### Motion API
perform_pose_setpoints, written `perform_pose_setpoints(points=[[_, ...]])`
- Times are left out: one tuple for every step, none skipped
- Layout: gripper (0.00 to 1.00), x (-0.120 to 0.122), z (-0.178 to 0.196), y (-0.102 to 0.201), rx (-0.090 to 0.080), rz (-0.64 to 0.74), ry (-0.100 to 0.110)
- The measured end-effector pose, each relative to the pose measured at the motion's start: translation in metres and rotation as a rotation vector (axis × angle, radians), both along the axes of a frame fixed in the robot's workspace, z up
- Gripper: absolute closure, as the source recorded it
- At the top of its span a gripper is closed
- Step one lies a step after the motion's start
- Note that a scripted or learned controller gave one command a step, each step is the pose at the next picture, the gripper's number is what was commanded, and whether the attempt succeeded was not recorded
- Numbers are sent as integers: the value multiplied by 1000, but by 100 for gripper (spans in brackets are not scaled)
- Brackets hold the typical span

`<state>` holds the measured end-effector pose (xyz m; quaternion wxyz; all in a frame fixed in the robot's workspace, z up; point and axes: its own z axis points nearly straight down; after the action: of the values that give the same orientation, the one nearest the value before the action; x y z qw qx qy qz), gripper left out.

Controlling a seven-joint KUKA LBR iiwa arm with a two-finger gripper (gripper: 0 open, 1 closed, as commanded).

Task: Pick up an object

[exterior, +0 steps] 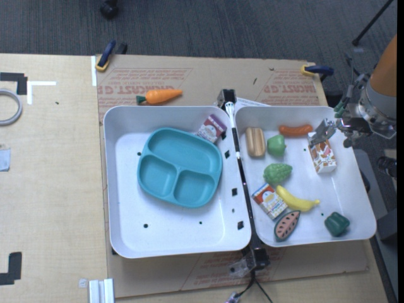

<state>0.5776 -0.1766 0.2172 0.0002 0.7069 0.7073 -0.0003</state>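
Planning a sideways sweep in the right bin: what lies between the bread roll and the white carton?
In the camera view, the green apple sits between the bread roll and the white carton; the sausage lies just above that stretch.

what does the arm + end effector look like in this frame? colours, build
The arm enters at the right edge: an orange band over a grey, rounded wrist section. Below it sits a dark metal end effector with thin grey-black fingers and small bracket-like parts. A small teal-green piece shows near the wrist. Finer markings are too small to tell.
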Motion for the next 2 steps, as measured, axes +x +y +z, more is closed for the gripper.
perform_pose_setpoints(points=[[0, 24, -103, -21, -9, 645, -8], [0, 7, -124, 30, 0, 1057, -2]])
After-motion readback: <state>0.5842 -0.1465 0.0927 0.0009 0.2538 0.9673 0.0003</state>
